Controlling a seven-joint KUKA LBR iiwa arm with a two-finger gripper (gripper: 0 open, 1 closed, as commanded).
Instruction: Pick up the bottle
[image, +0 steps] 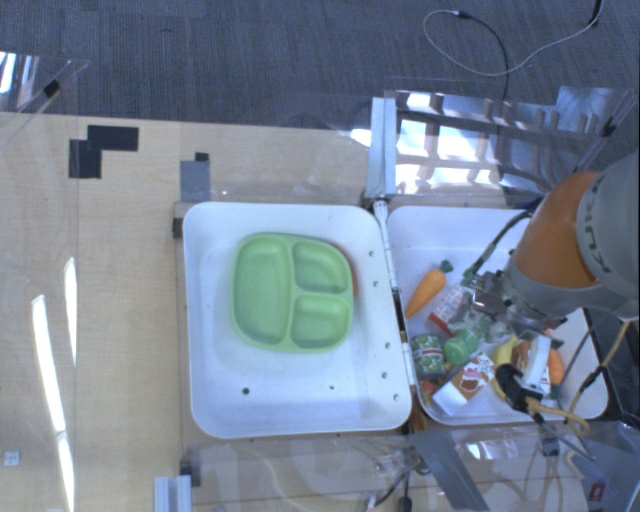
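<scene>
1. The arm (570, 240) is in from the right and low over the right bin (430, 235), with the hand (497, 305) buried in the clutter there. This looks like the reach-and-grasp step, not a lift.
2. Whether the hand is apart or together I cannot tell; the wrist covers it, and nothing can be seen between its tips.
3. The bottle (468, 383) is my best guess for the white-capped piece with the red-brown label, lying on its side near the front edge of the right bin, just below the hand. It rests among other things, apparently touching them.
4. The right bin is crowded: a carrot (427, 289) toward the left wall, a small packet (449, 307) beside it, a green piece (460, 347) in the middle, and more bits near the front right that are too jumbled to name.
5. The left bin (290, 405) holds one thing, a green divided plate (293, 291), sitting about centre.
6. Next move, as I judge it: settle over the bottle's body, close across its narrow width, then rise straight up. Neighbours crowding it could spoil the grip.
</scene>
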